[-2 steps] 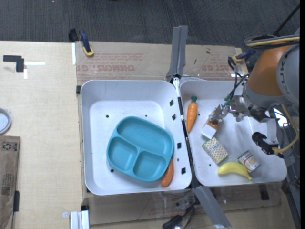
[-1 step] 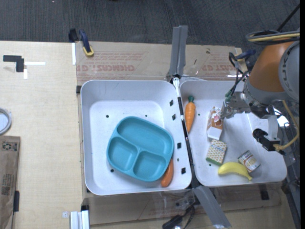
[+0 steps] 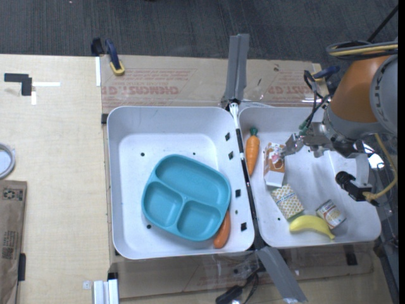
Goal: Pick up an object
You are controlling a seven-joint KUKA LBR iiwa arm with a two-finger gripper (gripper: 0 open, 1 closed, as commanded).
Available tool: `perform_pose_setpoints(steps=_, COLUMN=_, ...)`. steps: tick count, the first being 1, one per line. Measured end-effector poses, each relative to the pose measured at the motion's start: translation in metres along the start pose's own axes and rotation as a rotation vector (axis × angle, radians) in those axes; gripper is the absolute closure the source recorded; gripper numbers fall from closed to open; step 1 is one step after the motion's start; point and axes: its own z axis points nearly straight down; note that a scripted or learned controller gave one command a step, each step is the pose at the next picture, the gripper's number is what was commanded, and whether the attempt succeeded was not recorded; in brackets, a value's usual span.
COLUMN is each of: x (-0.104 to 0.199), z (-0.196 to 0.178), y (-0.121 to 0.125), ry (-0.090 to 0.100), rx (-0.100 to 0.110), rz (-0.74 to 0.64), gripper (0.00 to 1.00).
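Observation:
The right bin holds a carrot along its left wall, a brown and white snack box, a patterned packet, a banana and a small can. My gripper hangs over the upper middle of this bin. It is just right of the snack box and above the bin floor. Nothing is seen in it. The arm's orange band lies up and to the right.
The left bin holds a blue divided plate, with an orange sausage-shaped piece at its lower right edge. A grey divider bar runs between the bins. Cables hang along the right bin's right side.

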Motion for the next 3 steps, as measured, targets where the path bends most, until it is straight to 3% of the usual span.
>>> perform_pose_setpoints(steps=1, x=0.0130, z=0.0121, y=-0.0193, ry=-0.006, rx=-0.001, rz=-0.078, gripper=0.00)
perform_pose_setpoints(steps=2, x=0.0218, z=0.0127, y=-0.0176, ry=-0.009, rx=0.005, rz=-0.053, gripper=0.00)
perform_pose_setpoints(steps=3, x=0.0204, z=0.0140, y=-0.0113, ry=0.001, rx=0.018, rz=0.028, gripper=0.00)
